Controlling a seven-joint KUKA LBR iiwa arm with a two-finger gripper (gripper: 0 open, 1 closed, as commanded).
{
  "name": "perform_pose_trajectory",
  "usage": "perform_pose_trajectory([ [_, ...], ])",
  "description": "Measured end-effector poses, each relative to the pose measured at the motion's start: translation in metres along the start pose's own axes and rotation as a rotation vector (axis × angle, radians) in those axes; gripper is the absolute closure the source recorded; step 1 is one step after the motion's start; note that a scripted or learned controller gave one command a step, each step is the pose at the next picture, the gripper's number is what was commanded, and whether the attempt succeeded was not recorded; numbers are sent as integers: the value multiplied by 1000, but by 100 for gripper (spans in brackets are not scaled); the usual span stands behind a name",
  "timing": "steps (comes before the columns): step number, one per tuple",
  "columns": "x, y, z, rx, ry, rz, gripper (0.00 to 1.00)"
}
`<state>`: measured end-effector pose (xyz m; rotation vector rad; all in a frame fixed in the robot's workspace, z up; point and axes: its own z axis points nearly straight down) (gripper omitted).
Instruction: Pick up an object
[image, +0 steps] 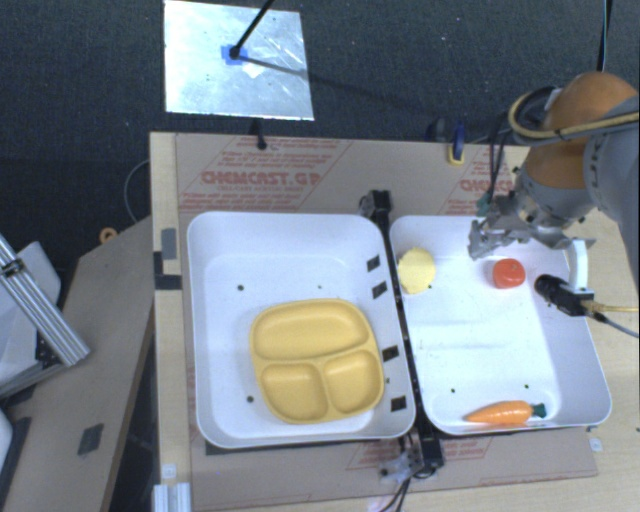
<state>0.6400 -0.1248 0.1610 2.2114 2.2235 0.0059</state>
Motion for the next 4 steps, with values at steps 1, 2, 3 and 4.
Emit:
perform_pose_trajectory([
  [1,-8,4,-48,-1,-1,1,100],
  [2,-14,6,-94,0,-1,-1,100],
  [3,33,-22,-81,8,2,-3,100],
  [4,88,-38,-72,8,3,-4,100],
])
